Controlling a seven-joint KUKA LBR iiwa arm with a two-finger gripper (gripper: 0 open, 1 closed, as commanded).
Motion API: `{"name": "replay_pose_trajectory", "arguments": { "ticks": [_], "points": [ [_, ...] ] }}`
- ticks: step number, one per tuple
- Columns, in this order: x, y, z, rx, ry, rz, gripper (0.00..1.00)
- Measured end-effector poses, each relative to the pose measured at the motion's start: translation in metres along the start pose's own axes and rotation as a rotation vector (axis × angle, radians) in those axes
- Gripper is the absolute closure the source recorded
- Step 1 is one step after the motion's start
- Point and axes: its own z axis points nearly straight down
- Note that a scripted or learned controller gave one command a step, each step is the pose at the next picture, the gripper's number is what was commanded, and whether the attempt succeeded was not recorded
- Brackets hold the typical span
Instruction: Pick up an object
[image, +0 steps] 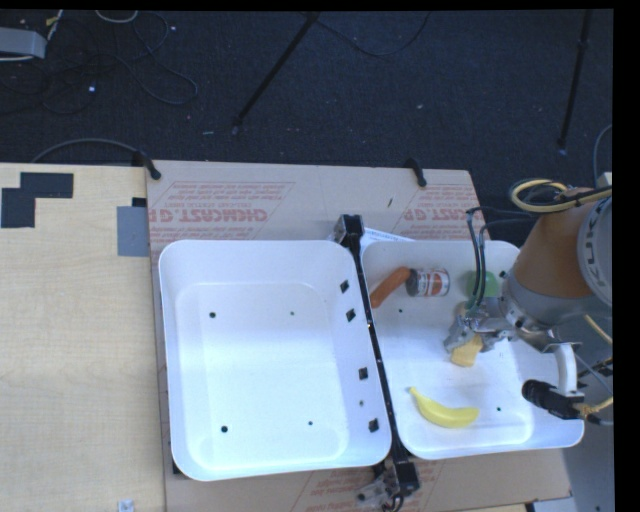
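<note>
I see the gripper (468, 335) low in the right bin (500, 425), right over a small yellow block (465, 354); can't tell how the jaws stand. Banana (444, 410) lies nearer, carrot (389, 286) and can (431, 283) at the far side. Left bin (190, 270) beside it.

Yellow banana (445, 410), orange carrot (389, 286), white bins (180, 300).

Bench (70, 350) bearing two white bins (260, 360)
</note>
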Motion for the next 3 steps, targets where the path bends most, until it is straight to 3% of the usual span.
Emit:
{"name": "replay_pose_trajectory", "arguments": {
  "ticks": [1, 2, 3],
  "points": [
    [0.085, -0.015, -0.069, -0.004, 0.001, -0.010, 1.00],
    [0.171, -0.022, -0.091, -0.003, 0.000, -0.010, 1.00],
    [0.193, -0.042, -0.089, 0.002, -0.001, -0.005, 1.00]
  ]
}}
